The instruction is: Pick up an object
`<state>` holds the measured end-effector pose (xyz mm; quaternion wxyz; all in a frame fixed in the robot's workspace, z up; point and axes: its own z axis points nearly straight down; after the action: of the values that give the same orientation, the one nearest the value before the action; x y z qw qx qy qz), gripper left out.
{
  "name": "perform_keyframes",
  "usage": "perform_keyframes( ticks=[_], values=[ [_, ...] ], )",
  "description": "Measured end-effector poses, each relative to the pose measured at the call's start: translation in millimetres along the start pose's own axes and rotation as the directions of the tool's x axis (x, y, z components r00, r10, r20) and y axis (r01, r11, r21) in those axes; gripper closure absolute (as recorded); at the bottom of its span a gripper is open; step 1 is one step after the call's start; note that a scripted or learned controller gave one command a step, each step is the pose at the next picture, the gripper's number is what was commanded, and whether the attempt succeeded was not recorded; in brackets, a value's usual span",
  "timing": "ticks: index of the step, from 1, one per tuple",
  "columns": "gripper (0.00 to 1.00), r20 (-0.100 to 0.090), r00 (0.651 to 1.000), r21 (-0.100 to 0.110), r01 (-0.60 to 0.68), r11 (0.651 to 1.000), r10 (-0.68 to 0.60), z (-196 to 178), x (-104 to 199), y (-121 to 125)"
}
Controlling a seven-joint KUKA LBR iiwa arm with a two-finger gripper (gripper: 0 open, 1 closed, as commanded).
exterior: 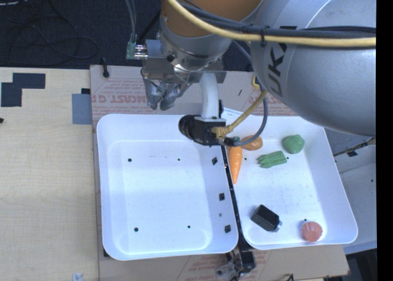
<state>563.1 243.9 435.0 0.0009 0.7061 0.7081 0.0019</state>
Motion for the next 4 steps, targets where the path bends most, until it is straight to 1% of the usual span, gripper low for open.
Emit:
perform_keyframes(
  ticks=[1, 2, 3, 4],
  values=[
    [1.00, -0.001, 1.000, 0.002, 0.001, 1.000, -0.001, -56.4, 0.1, -52.8],
    [1.00, 0.001, 1.000, 0.003, -0.003, 1.000, 0.003, -102.6, 0.2, -25.9],
    [1.00, 0.004, 1.000, 0.008, -0.004, 1.000, 0.004, -101.0, -0.4, 17.8],
    [1.00, 0.004, 1.000, 0.008, -0.004, 1.000, 0.004, -101.1, -0.2, 43.3]
  ],
)
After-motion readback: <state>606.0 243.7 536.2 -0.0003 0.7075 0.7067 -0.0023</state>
